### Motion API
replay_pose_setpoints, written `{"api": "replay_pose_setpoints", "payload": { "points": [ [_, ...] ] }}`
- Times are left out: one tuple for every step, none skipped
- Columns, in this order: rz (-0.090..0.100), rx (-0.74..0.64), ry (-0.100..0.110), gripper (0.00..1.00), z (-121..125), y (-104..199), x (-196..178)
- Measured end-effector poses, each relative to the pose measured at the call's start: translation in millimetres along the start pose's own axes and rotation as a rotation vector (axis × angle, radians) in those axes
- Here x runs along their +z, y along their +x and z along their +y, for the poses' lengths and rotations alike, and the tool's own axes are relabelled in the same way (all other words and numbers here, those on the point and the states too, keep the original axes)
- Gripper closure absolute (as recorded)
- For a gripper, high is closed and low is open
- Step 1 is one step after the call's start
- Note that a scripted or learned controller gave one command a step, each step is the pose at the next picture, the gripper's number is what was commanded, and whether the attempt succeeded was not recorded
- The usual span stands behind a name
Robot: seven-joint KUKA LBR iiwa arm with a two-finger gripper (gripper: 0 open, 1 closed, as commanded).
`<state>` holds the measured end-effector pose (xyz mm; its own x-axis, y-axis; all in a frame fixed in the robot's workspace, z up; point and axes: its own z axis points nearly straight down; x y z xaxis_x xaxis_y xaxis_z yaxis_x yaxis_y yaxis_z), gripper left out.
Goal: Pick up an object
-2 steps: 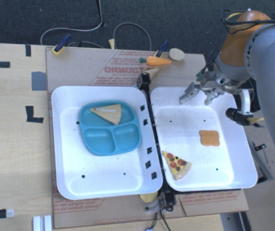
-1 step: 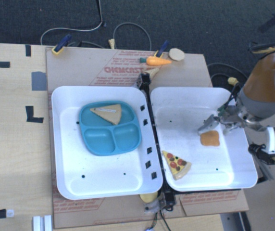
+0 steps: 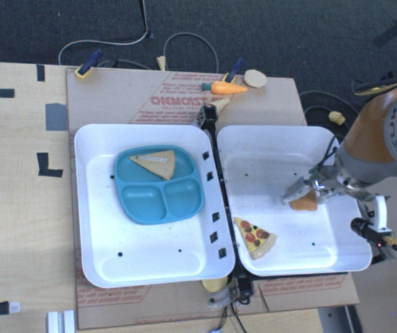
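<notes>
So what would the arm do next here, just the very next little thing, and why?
Probably lift a little and check the grasp. The gripper is low in the right white bin, right at the small orange-brown food piece. Whether it holds it cannot be told, so a short rise would show.

toy carrot on cardboard | beige disc beside it | yellow clamp
</notes>
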<state>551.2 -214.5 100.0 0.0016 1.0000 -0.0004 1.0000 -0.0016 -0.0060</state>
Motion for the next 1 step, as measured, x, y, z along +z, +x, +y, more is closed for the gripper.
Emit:
{"api": "replay_pose_setpoints", "payload": {
  "points": [
    [-0.008, -0.005, -0.014, 0.0, 36.7, 46.1, 11.5]
  ]
}}
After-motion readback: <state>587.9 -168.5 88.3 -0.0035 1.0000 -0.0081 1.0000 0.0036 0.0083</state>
